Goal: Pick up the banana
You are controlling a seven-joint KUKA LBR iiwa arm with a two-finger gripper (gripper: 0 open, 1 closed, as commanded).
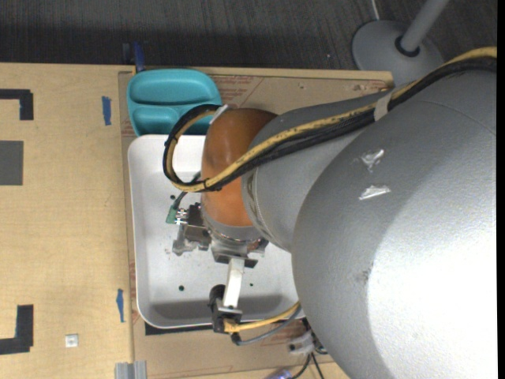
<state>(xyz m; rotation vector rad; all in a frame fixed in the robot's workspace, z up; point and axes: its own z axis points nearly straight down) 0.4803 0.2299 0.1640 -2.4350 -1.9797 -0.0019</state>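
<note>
Camera view: the arm is reaching down over the white bin at frame centre-left, hiding the gripper, so I cannot tell its state or where the banana lies; a teal container is sitting just above.

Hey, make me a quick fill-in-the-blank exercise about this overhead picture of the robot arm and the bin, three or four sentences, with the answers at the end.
1. The band above the wrist of the arm is colored ____.
2. The bin under the wrist is colored ____.
3. The teal container sits past the bin's ____ edge in the camera view.
4. A black and yellow ____ runs along the arm.

Missing words: orange; white; top; cable
</note>
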